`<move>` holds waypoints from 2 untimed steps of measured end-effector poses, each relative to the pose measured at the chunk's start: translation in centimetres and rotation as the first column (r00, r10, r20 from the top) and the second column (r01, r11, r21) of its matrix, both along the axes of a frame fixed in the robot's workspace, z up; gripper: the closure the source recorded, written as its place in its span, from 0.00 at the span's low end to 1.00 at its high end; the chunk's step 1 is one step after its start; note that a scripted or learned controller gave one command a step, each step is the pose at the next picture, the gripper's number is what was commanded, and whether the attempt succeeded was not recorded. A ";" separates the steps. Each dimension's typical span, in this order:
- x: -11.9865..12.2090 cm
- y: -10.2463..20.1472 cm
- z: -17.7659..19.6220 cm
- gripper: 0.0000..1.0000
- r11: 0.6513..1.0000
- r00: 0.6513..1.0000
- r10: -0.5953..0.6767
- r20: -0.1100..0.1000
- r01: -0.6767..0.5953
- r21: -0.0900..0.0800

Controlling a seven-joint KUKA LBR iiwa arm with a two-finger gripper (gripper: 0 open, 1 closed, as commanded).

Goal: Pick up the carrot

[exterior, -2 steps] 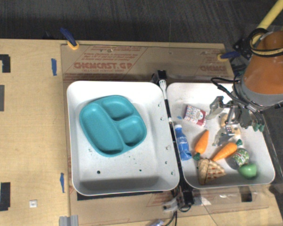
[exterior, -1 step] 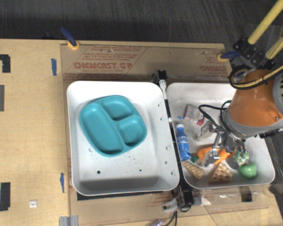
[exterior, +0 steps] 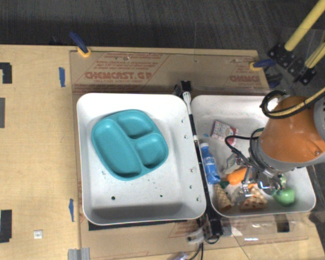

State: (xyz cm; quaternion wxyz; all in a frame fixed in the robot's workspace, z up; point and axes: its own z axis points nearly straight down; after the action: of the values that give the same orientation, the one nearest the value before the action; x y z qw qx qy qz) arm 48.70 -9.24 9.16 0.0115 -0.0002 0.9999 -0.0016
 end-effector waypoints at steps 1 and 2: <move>0.3 0.1 1.2 1.00 1.000 1.000 0.003 0.008 -0.003 -0.001; -0.3 7.3 9.5 1.00 0.986 0.986 0.169 -0.012 -0.169 0.004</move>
State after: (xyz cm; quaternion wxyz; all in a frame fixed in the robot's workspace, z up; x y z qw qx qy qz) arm 48.42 -1.98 18.67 0.0054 -0.0848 0.9964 0.0009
